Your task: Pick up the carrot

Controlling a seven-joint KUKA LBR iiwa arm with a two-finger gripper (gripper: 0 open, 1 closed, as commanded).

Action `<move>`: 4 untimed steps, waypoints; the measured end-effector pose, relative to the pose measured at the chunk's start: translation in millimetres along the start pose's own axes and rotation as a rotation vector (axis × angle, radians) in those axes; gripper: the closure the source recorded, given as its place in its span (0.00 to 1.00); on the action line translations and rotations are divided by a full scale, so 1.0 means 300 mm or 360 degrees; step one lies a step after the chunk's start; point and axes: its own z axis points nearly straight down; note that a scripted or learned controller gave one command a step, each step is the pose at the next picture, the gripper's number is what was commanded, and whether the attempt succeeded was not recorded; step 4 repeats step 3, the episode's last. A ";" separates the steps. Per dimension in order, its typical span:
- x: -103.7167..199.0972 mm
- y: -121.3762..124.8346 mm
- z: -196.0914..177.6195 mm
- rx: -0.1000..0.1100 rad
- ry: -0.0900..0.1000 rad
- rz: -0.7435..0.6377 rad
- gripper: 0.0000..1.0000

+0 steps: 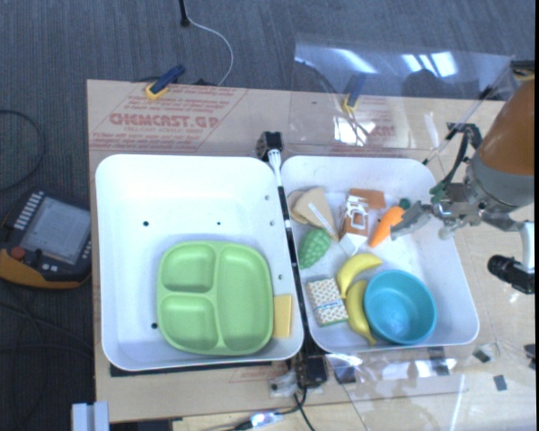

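Note:
The orange carrot [384, 226] lies slanted in the right bin [449, 268], near its middle back, next to a small brown and white carton [358, 214]. My gripper [411, 219] hangs low at the carrot's right end, reaching in from the right below the grey wrist and the orange band. Its tip is touching or nearly touching the carrot's upper end. From this angle I cannot tell whether the carrot sits between the jaws.
The right bin also holds a blue bowl [398, 306], a banana [357, 281], a green fruit [314, 247], a patterned box [326, 300] and a tan wedge [310, 206]. The left bin [162, 196] holds a green divided plate [217, 296] and a yellow block [283, 315].

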 end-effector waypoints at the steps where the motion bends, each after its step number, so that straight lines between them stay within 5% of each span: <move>1: -0.046 0.190 0.188 0.0000 0.0011 0.0342 0.00; 2: -0.013 0.208 0.268 -0.0010 0.0010 0.0383 0.00; 3: -0.014 0.207 0.241 -0.0006 0.0001 0.0378 1.00; 4: -0.014 0.207 0.241 -0.0006 0.0001 0.0378 1.00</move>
